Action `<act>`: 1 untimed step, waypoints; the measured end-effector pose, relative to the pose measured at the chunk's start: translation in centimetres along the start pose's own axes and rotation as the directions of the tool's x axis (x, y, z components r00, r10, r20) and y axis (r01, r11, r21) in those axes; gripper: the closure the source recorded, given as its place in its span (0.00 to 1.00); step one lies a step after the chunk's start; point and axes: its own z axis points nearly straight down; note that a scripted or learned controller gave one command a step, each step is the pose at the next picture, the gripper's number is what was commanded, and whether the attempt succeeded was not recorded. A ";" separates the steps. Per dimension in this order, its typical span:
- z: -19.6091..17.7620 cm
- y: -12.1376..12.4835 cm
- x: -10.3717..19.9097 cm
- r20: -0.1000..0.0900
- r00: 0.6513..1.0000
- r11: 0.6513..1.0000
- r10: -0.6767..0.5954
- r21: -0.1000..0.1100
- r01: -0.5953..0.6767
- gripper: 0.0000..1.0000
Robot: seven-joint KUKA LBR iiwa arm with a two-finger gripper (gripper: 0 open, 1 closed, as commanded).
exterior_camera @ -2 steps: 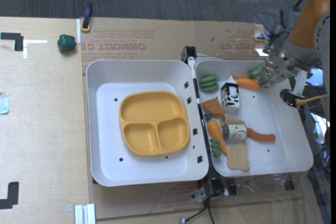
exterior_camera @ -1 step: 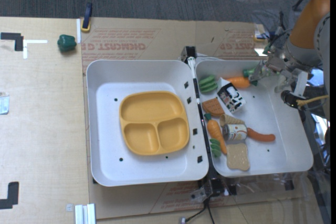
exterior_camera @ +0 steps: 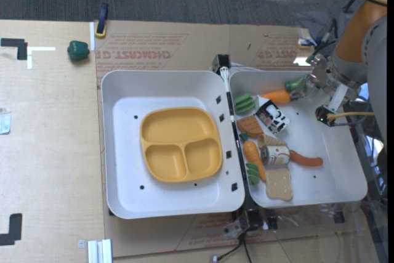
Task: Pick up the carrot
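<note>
Carrot point(exterior_camera: 275, 96): orange, tapered, green leafy end point(exterior_camera: 294, 84) toward the arm; lies near the far wall of the right bin point(exterior_camera: 332, 185), apart from the main clutter; a second carrot point(exterior_camera: 250, 156) lies beside the bin's left wall, tight against a small can point(exterior_camera: 276, 155).
Gripper point(exterior_camera: 308, 84): at the leafy end of the far carrot, close to or touching it; whether it is released or clenched cannot be told, since the tip is small and blurred; nothing visibly grasped.
Neighbours: black-and-white box point(exterior_camera: 272, 117) just beside the far carrot; green ridged item point(exterior_camera: 244, 103); bread slice point(exterior_camera: 278, 185); orange-red sausage-like piece point(exterior_camera: 305, 160).
Left bin point(exterior_camera: 117, 151): yellow divided plate point(exterior_camera: 181, 143).
Handling note, as judgement: the far carrot is the easier target; grip across the orange body rather than the soft leaves; approach from above, clear of the box and bin wall; lift straight.
</note>
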 end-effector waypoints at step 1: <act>0.4 -4.6 5.1 0.018 0.954 0.954 0.299 -0.019 -0.299 0.00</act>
